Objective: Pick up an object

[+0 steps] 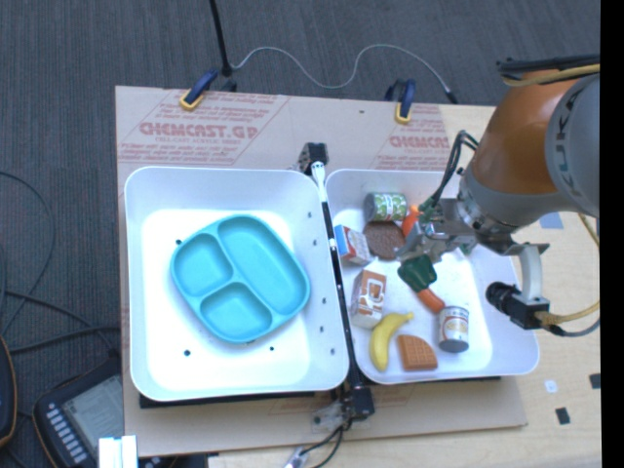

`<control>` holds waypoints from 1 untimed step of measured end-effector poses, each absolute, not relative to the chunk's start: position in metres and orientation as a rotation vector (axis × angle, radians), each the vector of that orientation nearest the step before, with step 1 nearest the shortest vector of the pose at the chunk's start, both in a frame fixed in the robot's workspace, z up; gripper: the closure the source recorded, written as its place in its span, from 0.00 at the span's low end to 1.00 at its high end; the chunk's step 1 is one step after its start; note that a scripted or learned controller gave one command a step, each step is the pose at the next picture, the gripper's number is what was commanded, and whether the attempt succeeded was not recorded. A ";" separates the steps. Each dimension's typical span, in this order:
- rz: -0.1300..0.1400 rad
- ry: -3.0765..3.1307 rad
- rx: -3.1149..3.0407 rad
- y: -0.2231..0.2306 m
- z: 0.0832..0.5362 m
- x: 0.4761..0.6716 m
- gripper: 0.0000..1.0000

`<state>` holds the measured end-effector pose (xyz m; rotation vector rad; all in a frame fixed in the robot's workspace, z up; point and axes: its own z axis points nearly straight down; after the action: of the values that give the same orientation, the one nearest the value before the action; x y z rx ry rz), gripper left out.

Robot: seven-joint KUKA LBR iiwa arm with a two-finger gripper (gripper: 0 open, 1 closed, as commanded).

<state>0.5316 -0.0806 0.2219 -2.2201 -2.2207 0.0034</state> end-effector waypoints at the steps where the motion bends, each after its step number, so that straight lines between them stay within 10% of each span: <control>1: 0.004 -2.221 -2.220 -0.081 0.231 0.532 1.00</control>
<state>0.5320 -0.0807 0.2314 -2.2197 -2.2211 0.0035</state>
